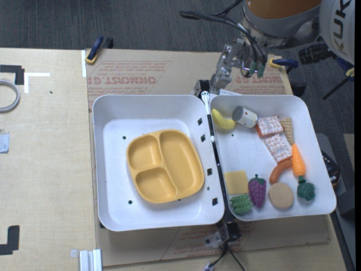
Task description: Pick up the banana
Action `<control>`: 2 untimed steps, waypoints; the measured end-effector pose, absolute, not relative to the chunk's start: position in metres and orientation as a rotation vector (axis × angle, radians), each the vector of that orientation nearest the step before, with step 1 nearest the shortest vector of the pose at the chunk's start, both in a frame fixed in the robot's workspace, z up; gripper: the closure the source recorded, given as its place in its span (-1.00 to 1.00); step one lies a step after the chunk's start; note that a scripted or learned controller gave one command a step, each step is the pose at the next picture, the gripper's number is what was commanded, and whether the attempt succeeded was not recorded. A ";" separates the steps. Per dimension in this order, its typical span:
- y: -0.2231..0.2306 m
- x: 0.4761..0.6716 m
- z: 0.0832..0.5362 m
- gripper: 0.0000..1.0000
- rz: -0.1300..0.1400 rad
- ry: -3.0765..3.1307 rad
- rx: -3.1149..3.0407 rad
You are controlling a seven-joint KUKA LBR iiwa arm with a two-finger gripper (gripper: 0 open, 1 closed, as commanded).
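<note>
Banana: in right bin, far-left corner, beside grey can; end effector above, finger state indiscernible.

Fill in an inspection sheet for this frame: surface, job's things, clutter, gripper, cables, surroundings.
Surface: bench bearing two white bins side by side; cardboard sheet beneath them.
Job's things: banana lies at the right bin's far left corner, against a small white can.
Clutter: crackers, carrot, sausage, grapes, cheese slice, greens, broccoli and a round biscuit in the right bin; yellow divided plate in the left bin.
Gripper: gripper above the bins' far edge, apart from the banana.
Cables: black cables near the wrist.
Surroundings: grey carpet.
</note>
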State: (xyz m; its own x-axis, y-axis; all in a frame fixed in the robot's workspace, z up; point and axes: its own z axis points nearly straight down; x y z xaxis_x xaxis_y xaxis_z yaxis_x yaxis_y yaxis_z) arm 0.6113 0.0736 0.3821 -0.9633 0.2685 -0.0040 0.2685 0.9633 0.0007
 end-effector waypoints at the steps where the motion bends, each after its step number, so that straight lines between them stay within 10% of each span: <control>1: 0.074 0.611 0.382 -1.00 0.000 3.109 0.424; 2: 0.047 0.611 0.262 -1.00 0.000 3.127 0.269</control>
